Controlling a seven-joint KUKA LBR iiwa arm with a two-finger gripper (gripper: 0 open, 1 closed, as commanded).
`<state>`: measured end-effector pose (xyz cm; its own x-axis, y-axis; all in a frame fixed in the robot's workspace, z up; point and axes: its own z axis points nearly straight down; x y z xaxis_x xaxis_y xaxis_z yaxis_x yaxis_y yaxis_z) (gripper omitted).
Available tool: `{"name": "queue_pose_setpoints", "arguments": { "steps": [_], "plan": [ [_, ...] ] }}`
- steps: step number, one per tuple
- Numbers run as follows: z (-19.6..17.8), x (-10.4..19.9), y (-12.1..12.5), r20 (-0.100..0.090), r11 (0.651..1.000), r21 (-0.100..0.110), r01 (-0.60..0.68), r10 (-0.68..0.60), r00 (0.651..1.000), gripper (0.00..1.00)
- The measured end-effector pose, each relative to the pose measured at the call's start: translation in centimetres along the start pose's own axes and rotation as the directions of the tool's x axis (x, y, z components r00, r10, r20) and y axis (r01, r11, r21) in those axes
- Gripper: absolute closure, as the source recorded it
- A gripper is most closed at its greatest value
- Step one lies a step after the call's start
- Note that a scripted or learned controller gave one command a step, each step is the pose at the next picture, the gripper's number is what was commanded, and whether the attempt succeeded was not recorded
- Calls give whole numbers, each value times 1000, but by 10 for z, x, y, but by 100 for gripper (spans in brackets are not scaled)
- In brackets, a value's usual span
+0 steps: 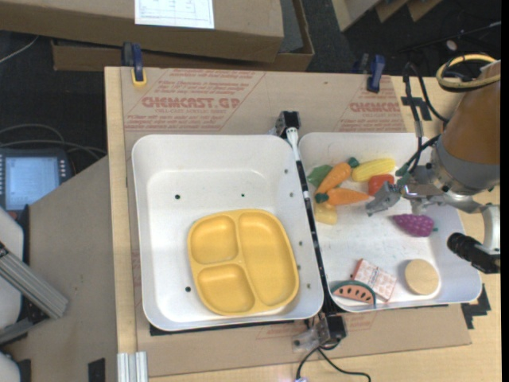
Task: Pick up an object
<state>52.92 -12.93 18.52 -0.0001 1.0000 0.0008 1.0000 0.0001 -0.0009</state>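
The right bin (457, 281) holds several toy foods. Two orange carrots (334, 176) (347, 198) lie at its left. A yellow piece (373, 168) and a small red piece (379, 184) are behind them. Purple grapes (414, 224) sit mid-bin. A round tan biscuit (421, 276), a pink wafer packet (374, 278) and a watermelon slice (352, 294) lie near the front. My gripper (383, 202) hangs low over the bin, at the right tip of the lower carrot and just in front of the red piece. Nothing is seen held in it.
The left bin (159, 173) holds a yellow divided plate (242, 261). A black divider (305, 205) runs between the bins. The arm's grey body and orange band (473, 134) cover the right bin's far right side. A small yellow piece (325, 213) lies by the divider.
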Motion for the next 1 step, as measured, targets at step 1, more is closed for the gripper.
{"name": "queue_pose_setpoints", "arguments": {
  "steps": [1],
  "plan": [
    [24,-73,47,5,1000,-6,-3,3,1000,0]
  ]
}}
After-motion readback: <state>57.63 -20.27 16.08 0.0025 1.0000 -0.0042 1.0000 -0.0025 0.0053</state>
